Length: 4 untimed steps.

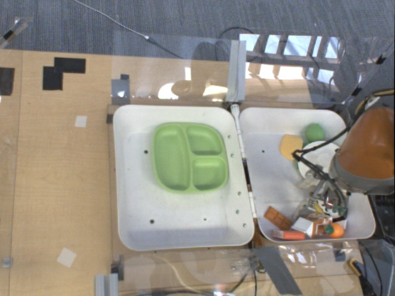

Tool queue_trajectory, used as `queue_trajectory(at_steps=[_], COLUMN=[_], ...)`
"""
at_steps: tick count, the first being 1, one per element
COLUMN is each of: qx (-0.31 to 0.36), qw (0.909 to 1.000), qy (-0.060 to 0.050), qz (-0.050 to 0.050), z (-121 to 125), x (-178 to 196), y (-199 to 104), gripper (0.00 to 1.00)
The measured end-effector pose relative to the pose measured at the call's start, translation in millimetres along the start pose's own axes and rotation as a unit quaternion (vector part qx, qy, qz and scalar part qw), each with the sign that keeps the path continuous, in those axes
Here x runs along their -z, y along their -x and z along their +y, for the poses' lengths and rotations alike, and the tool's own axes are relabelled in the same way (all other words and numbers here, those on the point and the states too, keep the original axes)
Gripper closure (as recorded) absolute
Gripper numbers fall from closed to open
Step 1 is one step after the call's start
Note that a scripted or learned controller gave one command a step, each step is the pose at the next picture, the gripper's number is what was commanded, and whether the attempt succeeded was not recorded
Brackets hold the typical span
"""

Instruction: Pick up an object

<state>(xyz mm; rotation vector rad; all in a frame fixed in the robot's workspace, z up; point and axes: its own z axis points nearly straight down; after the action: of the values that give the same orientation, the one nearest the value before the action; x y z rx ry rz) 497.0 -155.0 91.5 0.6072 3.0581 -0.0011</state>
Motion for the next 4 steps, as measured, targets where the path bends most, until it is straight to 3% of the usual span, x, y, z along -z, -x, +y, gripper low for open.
queue_trajectory(at_steps=[1, 2, 3, 4], qx=[-0.021, -0.051, -0.126, -0.123], qw=[0.9997, 0.9987, 0.9919, 0.9925], qy=[0.0, 0.001, -0.004, 0.0], qz=[0.007, 0.006, 0.01, -0.001], z=[6, 94, 122, 126], x=[-1, -7, -5, 9], y=[93, 132, 124, 129], gripper=[0.0, 0.0, 0.0, 1.0])
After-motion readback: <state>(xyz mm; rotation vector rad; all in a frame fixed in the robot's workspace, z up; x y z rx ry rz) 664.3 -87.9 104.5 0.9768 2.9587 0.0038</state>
